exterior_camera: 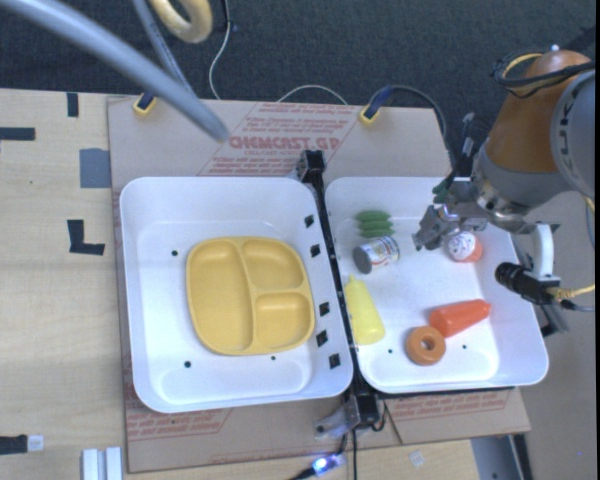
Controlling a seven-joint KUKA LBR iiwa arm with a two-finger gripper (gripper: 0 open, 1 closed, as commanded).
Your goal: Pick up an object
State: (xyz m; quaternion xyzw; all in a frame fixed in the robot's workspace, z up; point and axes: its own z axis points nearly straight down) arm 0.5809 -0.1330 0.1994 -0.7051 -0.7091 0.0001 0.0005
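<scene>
Gripper point(442, 226) hangs low in the right bin point(520, 368), open or shut I cannot tell, just beside the ball point(465, 247); can point(377, 254) sits further left.

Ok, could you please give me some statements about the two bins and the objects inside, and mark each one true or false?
1. The yellow divided plastic plate lies in the left white bin. True.
2. The orange carrot-shaped toy lies in the left bin. False: it lies in the right white bin.
3. The small metal can lies on its side just below the green ridged toy. True.
4. The orange ring-shaped doughnut toy rests on the plate. False: it is in the right bin, beside the carrot.
5. The gripper hovers over the left bin. False: over the right bin.
</scene>
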